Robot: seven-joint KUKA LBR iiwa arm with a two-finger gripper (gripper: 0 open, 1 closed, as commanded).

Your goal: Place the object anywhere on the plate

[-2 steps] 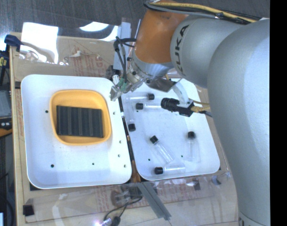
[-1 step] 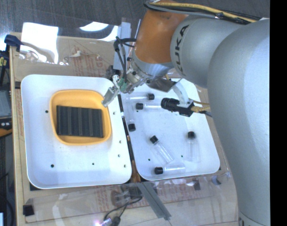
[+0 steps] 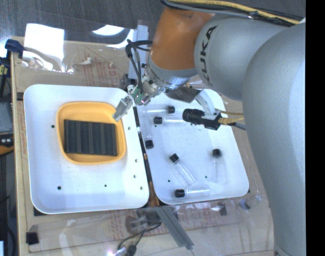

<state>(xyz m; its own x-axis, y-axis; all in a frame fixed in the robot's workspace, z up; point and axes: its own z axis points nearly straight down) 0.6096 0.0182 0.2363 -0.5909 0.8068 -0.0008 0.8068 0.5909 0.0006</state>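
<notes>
A robot test bench in a lab or workshop.

A big grey industrial arm [image 3: 258,63] with an orange band and printed maker's lettering reaches over a wooden bench [image 3: 88,228] covered with clear sheeting. Two shallow white bins [image 3: 40,191] sit side by side on it, one bearing a yellow plate [image 3: 90,113] with a dark ribbed middle, the other scattered with small clear tubes with black caps [image 3: 181,169]. Loose cables [image 3: 133,244] and metal brackets [image 3: 176,228] lie at the bench's near edge, a blue clamp [image 3: 12,47] grips its far left corner, and dark carpet-like flooring [image 3: 72,4] lies beyond.
</notes>
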